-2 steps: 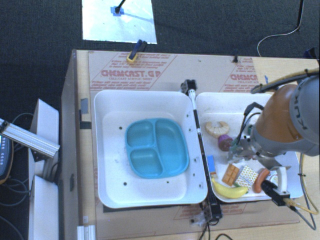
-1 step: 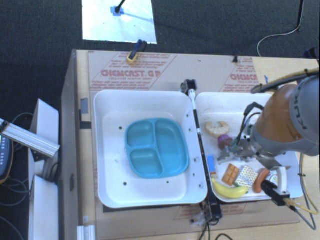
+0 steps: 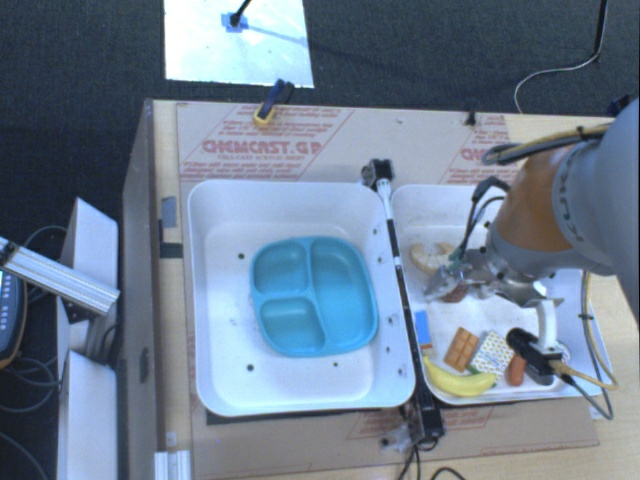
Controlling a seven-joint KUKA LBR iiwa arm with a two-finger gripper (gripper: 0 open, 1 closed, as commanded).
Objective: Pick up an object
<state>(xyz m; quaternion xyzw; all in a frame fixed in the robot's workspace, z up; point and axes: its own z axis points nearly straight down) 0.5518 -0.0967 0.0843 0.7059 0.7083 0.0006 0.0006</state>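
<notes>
The bench top is a flat brown sheet printed with red lettering, and it carries the right bin, a shallow tray of smooth white plastic with rounded corners. The left bin, of the same make, sits against the right bin's left wall, with a thin black rail along the seam. The grey arm, round and matt with an orange band, reaches over the right bin's far right corner. A glossy blue plate with three moulded compartments lies flat in the left bin, well left of the right bin. The gripper hangs low over the right bin's middle left; whether it is open or closed cannot be made out, and nothing is seen held in it. A curved yellow banana lies along the right bin's near wall. A pale, lumpy piece rests by the right bin's left wall, just beside the gripper. Towards the right bin's near wall lie an orange-brown gridded wafer, a white patterned square and a small red sausage shape. A small brown thing lies right at the gripper, and a little blue piece hugs the right bin's left wall.
</notes>
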